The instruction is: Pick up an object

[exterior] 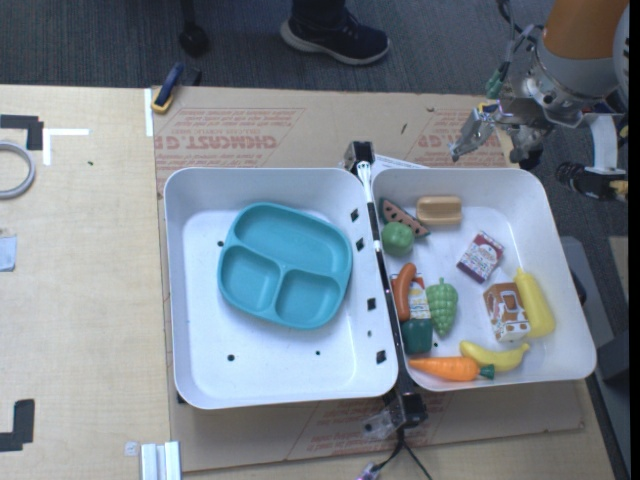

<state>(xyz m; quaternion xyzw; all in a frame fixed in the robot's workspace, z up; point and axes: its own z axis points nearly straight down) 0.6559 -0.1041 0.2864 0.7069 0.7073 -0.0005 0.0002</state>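
Observation:
My gripper (497,148) hangs above the bench just beyond the far rim of the right bin (560,268), open with nothing between its fingers. Below it in the right bin lie several toy foods: a tan bread roll (438,209), a green ball (398,236), a red and white packet (480,256), a sausage (402,288), a green bumpy vegetable (441,304), a brown carton (505,311), a yellow piece (536,304), a banana (497,355) and a carrot (445,368). The roll is the nearest to the gripper.
The left bin (190,298) holds a teal divided plate (285,266). A black hinge strip (375,268) runs between the bins. Cardboard (250,133) lies under both bins. Someone's shoe (335,33) stands on the floor beyond the bench.

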